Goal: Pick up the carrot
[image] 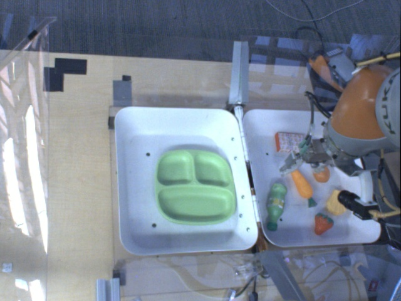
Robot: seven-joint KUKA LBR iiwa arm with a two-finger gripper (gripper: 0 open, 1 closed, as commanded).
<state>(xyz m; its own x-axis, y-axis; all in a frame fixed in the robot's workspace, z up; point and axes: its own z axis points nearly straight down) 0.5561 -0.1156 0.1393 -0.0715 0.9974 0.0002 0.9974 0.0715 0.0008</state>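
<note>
- You have the carrot, a short orange tapered toy with a green tip (302, 185), lying flat on the floor of the right-hand shallow white bin (263, 130), slanted with its green end toward the near wall.
- The grey arm with the orange band (357, 111) comes in from the right, and its two-finger gripper (299, 160) hangs just above and beside the carrot's upper end; my judgement is that it sits there to line up a descent on the carrot.
- You can see the fingers spread apart, with nothing between them, so the carrot is not yet held.
- Count one carrot only. Crowded around it in the same bin are one green plastic bottle (275, 204) just to its left, one small round orange fruit (321, 175) just to its right, one red strawberry with a green cap (323, 224) nearer you, one yellow toy piece (335, 204) beside that, and one red-and-white printed packet (290, 142) toward the far wall.
- Watch the neighbours: the round fruit lies close enough that a finger could well nudge it instead.
- The left-hand white bin (135, 168) holds one thing, a light green plastic divided plate (195, 185) with three compartments, resting centrally and well apart from the work.
- That makes two bins in all.
</note>
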